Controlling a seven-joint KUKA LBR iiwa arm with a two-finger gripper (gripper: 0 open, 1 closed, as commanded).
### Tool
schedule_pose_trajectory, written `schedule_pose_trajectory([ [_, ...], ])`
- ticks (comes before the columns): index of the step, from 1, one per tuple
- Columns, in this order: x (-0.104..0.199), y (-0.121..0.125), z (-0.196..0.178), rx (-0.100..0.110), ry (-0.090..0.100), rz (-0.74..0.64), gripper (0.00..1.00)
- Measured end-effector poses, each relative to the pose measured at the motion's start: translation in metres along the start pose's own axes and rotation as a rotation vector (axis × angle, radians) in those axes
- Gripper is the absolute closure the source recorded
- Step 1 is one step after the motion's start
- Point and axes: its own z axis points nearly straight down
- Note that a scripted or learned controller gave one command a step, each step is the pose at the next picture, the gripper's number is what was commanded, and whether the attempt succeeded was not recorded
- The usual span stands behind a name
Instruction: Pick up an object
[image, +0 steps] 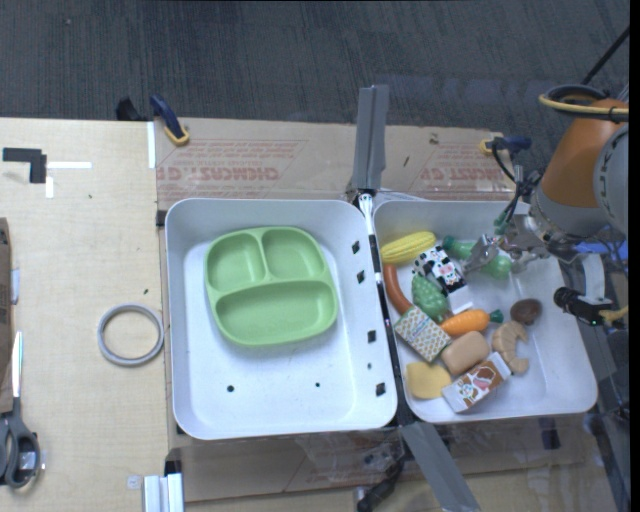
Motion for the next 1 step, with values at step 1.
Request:
schedule_pose_trajectory([
  [1,-0.0002,-0.0032,-0.0024,0.017,0.002,-0.003,1.0],
])
